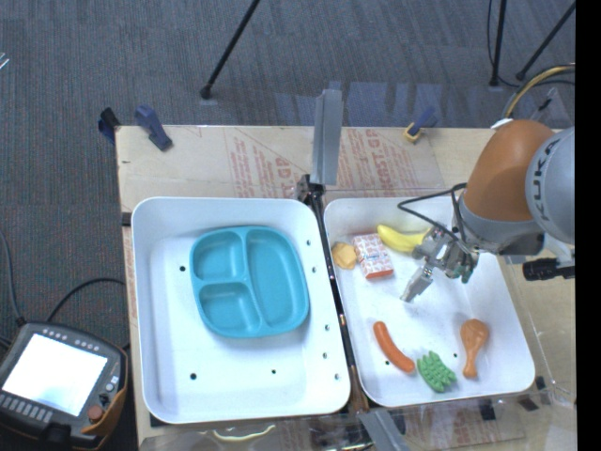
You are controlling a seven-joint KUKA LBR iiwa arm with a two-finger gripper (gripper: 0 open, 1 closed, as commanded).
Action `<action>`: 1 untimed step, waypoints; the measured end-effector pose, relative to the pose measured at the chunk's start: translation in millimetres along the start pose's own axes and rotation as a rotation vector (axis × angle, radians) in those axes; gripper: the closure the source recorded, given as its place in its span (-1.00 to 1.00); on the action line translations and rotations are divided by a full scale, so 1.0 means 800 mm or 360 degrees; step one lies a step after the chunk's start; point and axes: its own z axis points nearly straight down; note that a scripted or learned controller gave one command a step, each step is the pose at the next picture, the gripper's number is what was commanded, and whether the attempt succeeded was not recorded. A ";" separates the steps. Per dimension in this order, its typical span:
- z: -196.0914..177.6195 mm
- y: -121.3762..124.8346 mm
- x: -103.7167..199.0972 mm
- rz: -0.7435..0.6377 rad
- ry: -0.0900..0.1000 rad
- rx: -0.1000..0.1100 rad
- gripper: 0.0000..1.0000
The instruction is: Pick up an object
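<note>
Grey carpet is spreading around a plywood bench [244,163], with tripod legs standing on it behind, and the bench is carrying two shallow white plastic bins side by side so that objects can be kept within the arm's reach. The left bin [160,346] is holding a blue sectioned plastic plate [250,281], lying flat near its middle. The right bin [498,308] is holding the candidates for picking, scattered apart from each other, which is leaving room for fingers to come down around any one.

The grey arm with its orange band [502,177] is reaching in from the right, hanging its two-finger gripper [415,290] over the bin's middle. The fingers are pointing down and leftward over bare floor; nothing is sitting between them, and I cannot tell how far apart they are.

Nearest to the gripper, a yellow toy banana [399,239] is lying by the far wall, with a red-and-white small box [374,256] and a round orange piece [344,256] beside it. Toward the near wall, an orange toy sausage [393,347], a green ridged toy [436,371] and a tan toy drumstick [472,344] are lying well clear.
</note>
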 end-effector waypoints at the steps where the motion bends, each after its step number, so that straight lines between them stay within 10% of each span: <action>1: 0.001 0.033 -0.017 0.0784 0.0002 0.0003 -1.00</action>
